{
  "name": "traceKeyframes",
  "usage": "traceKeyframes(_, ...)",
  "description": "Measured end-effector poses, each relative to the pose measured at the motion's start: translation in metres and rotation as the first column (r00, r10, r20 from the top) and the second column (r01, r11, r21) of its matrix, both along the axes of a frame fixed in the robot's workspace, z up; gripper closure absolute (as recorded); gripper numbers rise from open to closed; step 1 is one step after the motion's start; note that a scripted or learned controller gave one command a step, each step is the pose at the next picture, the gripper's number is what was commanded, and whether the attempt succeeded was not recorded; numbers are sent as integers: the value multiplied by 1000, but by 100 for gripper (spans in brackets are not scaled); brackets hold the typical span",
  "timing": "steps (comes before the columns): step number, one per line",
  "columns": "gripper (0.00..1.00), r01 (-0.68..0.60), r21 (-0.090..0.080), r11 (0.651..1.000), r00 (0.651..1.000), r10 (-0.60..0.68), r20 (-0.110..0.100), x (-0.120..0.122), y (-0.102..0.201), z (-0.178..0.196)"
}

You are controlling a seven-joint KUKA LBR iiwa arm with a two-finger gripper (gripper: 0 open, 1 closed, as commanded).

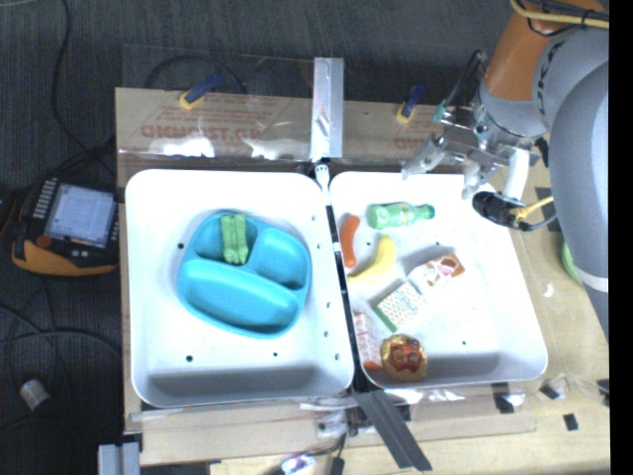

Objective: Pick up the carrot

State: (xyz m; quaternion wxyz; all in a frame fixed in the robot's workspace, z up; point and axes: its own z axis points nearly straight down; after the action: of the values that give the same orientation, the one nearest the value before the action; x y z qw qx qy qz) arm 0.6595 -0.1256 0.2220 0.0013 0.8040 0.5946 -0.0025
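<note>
One carrot (348,240) lies in my right bin (495,315), against its left wall, beside one banana (376,260). One green bottle (399,214), two cartons (420,287) with unreadable print, one red fruit (403,355). My hand (475,161) hovers over the bin's far edge; I cannot tell its grip.

Grey arm (584,156), orange wrist band (514,57)

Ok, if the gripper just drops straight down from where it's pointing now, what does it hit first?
Probably bare floor at the back right corner of the right bin. The gripper hangs near that bin's rear rim; the green bottle lies off to its side and the carrot farther still. Depth is uncertain from this slanted view.
</note>
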Motion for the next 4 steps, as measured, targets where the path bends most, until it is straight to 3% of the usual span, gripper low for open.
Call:
traceKeyframes(1, 0, 58, 2, 998, 998, -58, -2, -62, -12, 27)
traceKeyframes(2, 0, -228, 7, 974, 974, 228, -2, -56, 29, -117)
traceKeyframes(3, 0, 136, 3, 991, 991, -136, -2, -106, 38, -39)
traceKeyframes(4, 0, 136, 3, 991, 991, -136, -2, -106, 38, -39)
